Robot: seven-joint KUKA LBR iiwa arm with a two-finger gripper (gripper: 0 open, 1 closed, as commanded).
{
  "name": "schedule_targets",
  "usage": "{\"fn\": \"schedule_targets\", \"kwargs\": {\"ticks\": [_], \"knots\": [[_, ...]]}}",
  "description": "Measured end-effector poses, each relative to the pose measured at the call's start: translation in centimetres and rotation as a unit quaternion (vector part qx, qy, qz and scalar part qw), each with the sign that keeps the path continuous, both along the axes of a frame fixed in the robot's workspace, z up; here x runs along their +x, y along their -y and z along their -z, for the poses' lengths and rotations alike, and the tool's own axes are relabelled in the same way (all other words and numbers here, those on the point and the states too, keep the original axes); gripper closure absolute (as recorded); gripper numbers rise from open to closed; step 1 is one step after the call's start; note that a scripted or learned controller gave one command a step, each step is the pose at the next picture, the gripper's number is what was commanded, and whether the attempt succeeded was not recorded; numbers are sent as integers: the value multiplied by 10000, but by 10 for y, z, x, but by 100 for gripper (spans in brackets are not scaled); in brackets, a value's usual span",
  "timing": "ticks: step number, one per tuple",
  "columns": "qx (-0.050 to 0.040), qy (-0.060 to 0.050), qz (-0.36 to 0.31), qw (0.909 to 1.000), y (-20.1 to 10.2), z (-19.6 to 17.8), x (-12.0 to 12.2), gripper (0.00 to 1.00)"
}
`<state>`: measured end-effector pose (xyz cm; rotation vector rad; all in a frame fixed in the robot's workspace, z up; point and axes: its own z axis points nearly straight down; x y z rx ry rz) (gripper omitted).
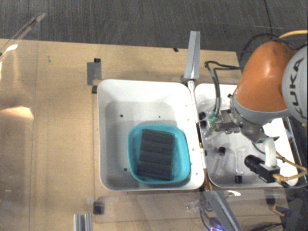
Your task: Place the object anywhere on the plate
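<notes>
I see two white bins, the left bin (110, 129) and right bin (284, 134), side by side on the wooden tabletop (53, 153), with dark carpet (120, 8) beyond.

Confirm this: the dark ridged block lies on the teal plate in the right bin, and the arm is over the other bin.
Wrong bin. The camera view shows the dark ridged block on the teal plate in the left bin; the arm is over the right bin.

Dark ribbed block (155, 153) (flat) on teal plate (181, 150)
</notes>
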<state>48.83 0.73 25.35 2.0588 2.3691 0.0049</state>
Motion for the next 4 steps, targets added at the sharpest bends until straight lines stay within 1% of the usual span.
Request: {"fn": "schedule_targets", "kwargs": {"ticks": [1, 2, 3, 4], "knots": [[2, -5, -543, 9985, -64, 70, 1, 100], [2, -5, -539, 9985, -64, 70, 1, 0], [-3, 22, -271, 9996, 24, 24, 1, 0], [-3, 55, -288, 9996, 23, 12, 3, 100]]}}
